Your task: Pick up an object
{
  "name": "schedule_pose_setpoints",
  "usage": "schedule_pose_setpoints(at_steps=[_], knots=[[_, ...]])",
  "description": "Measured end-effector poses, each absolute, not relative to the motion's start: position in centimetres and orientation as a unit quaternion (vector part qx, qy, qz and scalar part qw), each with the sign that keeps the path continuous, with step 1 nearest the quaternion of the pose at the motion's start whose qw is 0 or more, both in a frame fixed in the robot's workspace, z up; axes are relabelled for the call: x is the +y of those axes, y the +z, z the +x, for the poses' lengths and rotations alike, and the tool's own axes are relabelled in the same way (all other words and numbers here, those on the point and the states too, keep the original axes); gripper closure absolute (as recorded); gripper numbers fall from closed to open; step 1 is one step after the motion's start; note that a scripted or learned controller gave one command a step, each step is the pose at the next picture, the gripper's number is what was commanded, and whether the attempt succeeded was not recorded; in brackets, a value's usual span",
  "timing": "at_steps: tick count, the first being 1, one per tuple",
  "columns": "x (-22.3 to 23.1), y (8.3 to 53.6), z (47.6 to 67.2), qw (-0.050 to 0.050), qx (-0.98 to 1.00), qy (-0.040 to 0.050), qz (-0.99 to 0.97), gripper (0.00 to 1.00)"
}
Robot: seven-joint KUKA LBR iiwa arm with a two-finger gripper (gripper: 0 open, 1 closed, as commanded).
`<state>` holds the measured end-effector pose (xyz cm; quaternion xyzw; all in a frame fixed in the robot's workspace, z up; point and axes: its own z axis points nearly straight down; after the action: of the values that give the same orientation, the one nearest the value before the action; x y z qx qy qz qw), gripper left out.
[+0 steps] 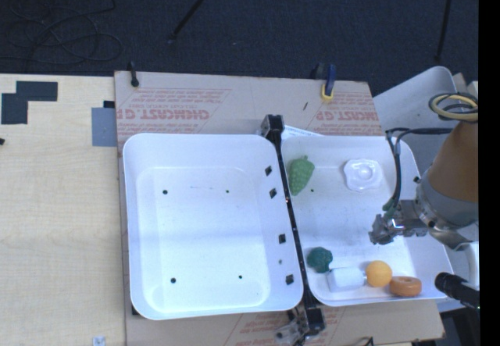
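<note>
Your gripper [384,230] hangs over the right bin [406,173] near its right side, and you cannot tell what state it is in or that it has hold of anything. This looks like the approach step: the orange ball [379,273] lies near the bin's front edge, just beside an orange ring [405,286], so you would need to come down squarely over it.

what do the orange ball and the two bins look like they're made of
Orange ball: smooth and matte, evenly coloured, probably plastic or foam; too small to settle. The two bins: thin moulded white plastic, judging by rounded corners and a faint sheen.
</note>
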<state>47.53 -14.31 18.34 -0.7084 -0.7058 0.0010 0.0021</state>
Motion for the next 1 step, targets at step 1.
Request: schedule_pose_setpoints(at_steps=[1], knots=[[-14.37, 19.28, 47.55, 0.003, -0.704, 0.0011, -0.710, 1.00]])
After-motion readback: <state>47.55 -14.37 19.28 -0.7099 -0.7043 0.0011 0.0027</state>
